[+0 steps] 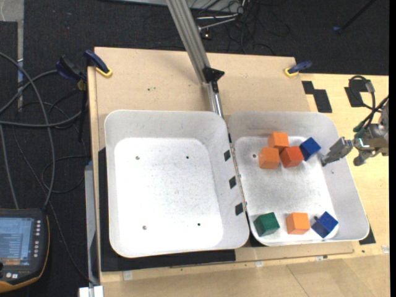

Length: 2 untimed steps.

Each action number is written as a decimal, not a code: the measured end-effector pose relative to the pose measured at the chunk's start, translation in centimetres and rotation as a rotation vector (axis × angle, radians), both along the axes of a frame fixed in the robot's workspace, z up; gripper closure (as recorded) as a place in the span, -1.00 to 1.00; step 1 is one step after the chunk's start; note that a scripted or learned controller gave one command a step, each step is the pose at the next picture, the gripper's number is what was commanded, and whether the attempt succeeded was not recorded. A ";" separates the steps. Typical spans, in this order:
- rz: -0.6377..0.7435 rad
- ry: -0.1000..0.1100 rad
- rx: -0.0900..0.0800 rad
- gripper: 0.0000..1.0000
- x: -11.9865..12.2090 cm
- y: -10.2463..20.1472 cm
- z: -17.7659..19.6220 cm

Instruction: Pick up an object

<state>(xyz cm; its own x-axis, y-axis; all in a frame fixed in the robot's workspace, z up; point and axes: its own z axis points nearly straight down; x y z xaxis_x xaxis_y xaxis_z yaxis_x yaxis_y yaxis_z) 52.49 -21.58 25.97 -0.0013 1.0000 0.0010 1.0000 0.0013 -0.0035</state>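
Note:
The right bin (346,190) holds several small cubes. Near its far side sit an orange cube (278,140), a second orange cube (269,158), a red-orange cube (291,156) and a blue cube (309,147), all close together. Along the near wall lie a green cube (267,223), an orange cube (298,223) and a blue cube (325,224). My gripper (346,154) hangs over the bin's right rim, just right of the far blue cube. It is open, and there is nothing between its fingers.
The left bin (117,135) lies beside the right one, with black clips along the shared wall. A slanted metal pole (189,33) rises from the bench behind the bins. Clamps sit at the bench's far corners.

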 end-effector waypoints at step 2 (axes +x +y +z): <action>-0.002 0.001 0.001 -1.00 -0.8 0.5 -5.4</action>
<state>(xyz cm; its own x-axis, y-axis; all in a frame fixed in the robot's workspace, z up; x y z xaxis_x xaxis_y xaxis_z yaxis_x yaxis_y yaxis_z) 51.65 -21.08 20.53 0.0006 1.0000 0.0017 1.0000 -0.0006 -0.0049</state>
